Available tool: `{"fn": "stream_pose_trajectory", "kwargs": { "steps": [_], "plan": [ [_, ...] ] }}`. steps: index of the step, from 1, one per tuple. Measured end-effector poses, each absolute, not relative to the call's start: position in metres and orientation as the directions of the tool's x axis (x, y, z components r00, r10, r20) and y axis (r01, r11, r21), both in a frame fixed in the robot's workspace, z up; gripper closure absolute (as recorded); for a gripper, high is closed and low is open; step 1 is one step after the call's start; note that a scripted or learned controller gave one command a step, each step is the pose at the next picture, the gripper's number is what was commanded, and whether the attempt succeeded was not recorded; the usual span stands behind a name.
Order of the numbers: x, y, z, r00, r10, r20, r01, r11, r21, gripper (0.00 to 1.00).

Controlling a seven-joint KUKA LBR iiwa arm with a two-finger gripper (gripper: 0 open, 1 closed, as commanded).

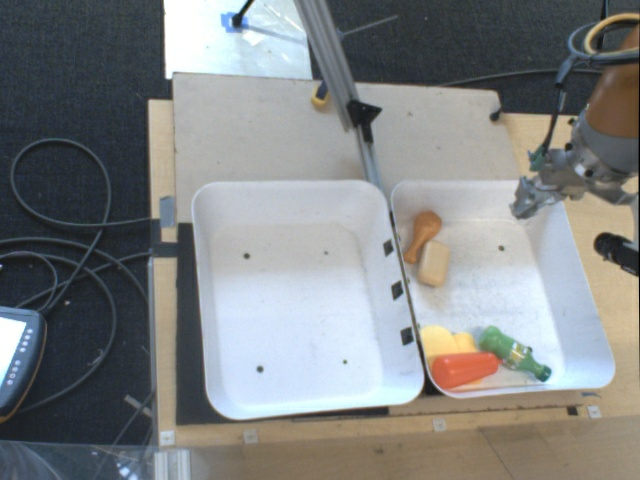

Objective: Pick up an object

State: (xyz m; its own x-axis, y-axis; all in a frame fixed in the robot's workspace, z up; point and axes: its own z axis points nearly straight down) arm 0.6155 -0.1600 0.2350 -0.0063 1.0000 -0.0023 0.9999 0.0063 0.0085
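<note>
Camera view: fingers (527,203) above right bin (515,288), far corner; open or closed, cannot tell; nothing seen held. Likely target: tan block (433,264) mid-bin, touching brown drumstick (425,230). Judged light, stiff, matte; take across flat sides. Near corner: green bottle (515,354), orange carrot (463,369), rounded, glossy, crowded.

The arm (612,113) runs off frame, and the orange carrot (463,369) partly covers a yellow toy (446,341).

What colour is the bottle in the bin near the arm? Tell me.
The bottle is green, seen in the camera view.
</note>
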Motion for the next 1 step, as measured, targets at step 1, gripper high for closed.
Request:
{"fn": "stream_pose_trajectory", "kwargs": {
  "steps": [1],
  "plan": [
    [0.6169,-0.1602,0.2630,-0.006,1.000,-0.002,1.000,0.006,0.006,1.00]
  ]
}}
